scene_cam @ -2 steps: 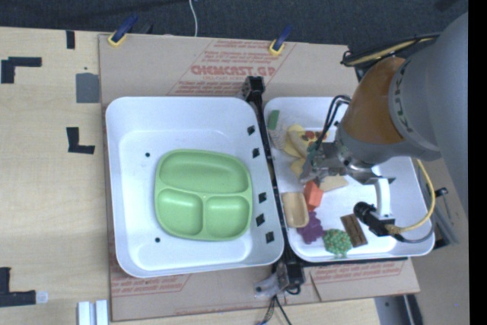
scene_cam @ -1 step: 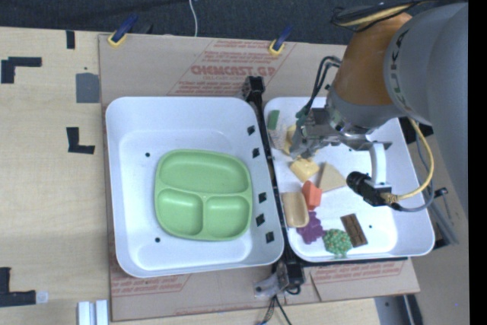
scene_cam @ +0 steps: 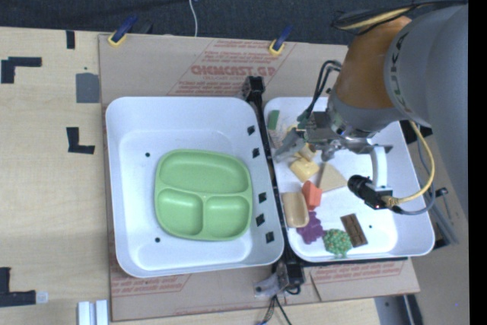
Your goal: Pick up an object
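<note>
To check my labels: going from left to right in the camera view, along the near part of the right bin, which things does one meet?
Tan bread slice → purple grapes → green broccoli → brown chocolate bar.

Left bin (scene_cam: 122, 133): white, holding a pale green divided plate (scene_cam: 203, 194). Right bin (scene_cam: 411, 236): white. Beside the plate, rightward: tan block (scene_cam: 294, 208), orange piece (scene_cam: 312, 195), purple grapes (scene_cam: 311, 230), green broccoli (scene_cam: 337, 241), brown bar (scene_cam: 354, 230). Arm band (scene_cam: 369, 65): orange.
</note>
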You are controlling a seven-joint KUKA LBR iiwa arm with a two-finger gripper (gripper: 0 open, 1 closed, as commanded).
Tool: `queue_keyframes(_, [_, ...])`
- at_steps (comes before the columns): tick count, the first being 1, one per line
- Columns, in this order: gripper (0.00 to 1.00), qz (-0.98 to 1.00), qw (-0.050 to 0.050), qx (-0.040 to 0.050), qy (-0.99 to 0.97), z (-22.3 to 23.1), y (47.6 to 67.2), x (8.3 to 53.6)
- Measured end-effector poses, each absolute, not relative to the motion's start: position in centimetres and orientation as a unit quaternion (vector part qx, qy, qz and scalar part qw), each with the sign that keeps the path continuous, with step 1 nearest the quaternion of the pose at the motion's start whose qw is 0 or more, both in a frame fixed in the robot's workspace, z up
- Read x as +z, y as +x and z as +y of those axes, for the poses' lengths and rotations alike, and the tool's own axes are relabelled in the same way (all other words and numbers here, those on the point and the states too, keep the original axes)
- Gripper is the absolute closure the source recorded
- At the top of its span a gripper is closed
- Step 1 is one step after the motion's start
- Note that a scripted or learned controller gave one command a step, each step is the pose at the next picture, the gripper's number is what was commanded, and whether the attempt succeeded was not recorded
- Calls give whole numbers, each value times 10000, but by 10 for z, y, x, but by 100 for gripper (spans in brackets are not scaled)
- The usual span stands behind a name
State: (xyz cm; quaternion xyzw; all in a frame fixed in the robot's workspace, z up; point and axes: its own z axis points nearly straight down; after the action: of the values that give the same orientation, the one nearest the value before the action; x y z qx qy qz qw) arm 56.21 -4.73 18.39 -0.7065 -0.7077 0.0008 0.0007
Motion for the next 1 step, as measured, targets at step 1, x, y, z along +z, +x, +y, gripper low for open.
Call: queue_keyframes(1, [0, -7063, 17, 20, -7079, -68, 513, 184])
